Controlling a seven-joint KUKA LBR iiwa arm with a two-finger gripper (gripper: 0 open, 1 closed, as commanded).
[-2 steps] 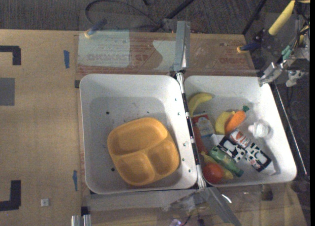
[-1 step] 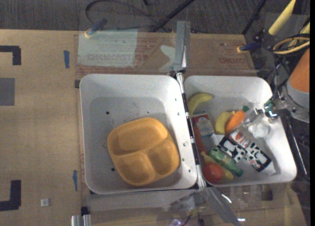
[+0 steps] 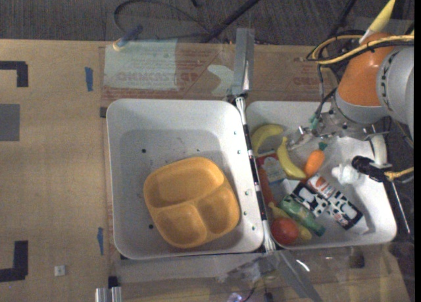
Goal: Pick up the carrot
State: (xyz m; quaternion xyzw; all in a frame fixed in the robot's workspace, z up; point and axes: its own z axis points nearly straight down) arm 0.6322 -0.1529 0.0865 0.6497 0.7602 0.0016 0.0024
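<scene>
The carrot (image 3: 315, 162) lies in the right bin (image 3: 381, 228), a short orange piece set among a crowd of other play food, which is why reaching it cleanly looks awkward: a yellow banana (image 3: 287, 160) curves just beside it on the left, and a white squeeze bottle (image 3: 327, 187) with a red label lies touching or nearly touching it below. Further down the same bin sit a black-and-white patterned box (image 3: 332, 205), a green item (image 3: 304, 214) and a red tomato (image 3: 285, 230). The tool (image 3: 314, 131) hangs over the far part of this bin, above and just beyond the carrot, at the end of the grey arm with its orange band (image 3: 360, 82) reaching in from the right; it appears positioned for a descent on the carrot. Its metal parts blur into the bin wall and cables, so whether it is apart or together I cannot tell, and nothing is seen between it. The left bin (image 3: 125, 162) holds a yellow divided plate (image 3: 191, 200), lying tilted against the bin floor and well apart from the work. Both bins sit side by side on the wooden table (image 3: 52, 162), their rims meeting at a central divider. The grasp, as I judge it, has yet to be made.
</scene>
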